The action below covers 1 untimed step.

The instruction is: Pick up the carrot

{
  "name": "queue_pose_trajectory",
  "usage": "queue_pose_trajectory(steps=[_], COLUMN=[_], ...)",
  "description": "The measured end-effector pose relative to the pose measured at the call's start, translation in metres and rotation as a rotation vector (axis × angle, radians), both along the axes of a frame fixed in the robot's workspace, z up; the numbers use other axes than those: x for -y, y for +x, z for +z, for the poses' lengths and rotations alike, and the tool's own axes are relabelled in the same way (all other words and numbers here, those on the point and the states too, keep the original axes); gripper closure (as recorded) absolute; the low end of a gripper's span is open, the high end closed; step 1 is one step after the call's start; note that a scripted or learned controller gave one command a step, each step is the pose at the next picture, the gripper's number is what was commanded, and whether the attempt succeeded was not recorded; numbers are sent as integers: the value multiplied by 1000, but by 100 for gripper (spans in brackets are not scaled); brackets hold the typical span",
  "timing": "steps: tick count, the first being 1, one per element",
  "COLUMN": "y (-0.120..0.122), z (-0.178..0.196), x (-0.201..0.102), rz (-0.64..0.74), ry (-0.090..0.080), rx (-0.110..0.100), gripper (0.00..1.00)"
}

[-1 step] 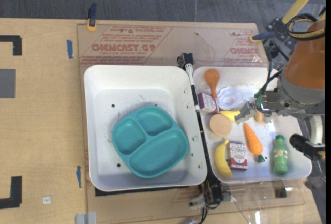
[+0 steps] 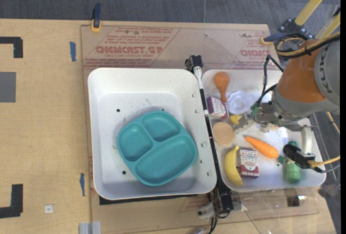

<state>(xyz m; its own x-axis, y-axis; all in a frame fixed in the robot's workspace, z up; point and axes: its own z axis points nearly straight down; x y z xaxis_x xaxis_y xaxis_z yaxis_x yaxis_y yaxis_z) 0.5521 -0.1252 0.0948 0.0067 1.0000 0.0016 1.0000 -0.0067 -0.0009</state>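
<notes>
Camera view, right bin (image 2: pixel 319 147): the carrot (image 2: pixel 261 147) lies flat near the bin's centre, long axis diagonal, running from upper left to lower right. A small red-and-white carton (image 2: pixel 248 162) sits just below it, a banana (image 2: pixel 232 165) to its lower left, a green item (image 2: pixel 292 172) to its right. The gripper (image 2: pixel 263 115) hangs just above the carrot; whether it is wide or closed cannot be told. The left bin (image 2: pixel 102 119) holds 1 teal divided plate (image 2: pixel 157 147).

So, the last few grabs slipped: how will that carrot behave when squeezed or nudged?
The carrot looks like smooth, glossy toy plastic, so probably stiff and somewhat slippery. Its round, tapering body may roll or pivot if nudged, and could squirt out toward the thin end. It seems small, likely light.
</notes>
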Motion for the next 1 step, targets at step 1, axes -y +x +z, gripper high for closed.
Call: queue_pose_trajectory(steps=[1], y=[-67], z=[-6], x=[0], rz=[-47], ry=[-5], rx=[17], gripper=[0])
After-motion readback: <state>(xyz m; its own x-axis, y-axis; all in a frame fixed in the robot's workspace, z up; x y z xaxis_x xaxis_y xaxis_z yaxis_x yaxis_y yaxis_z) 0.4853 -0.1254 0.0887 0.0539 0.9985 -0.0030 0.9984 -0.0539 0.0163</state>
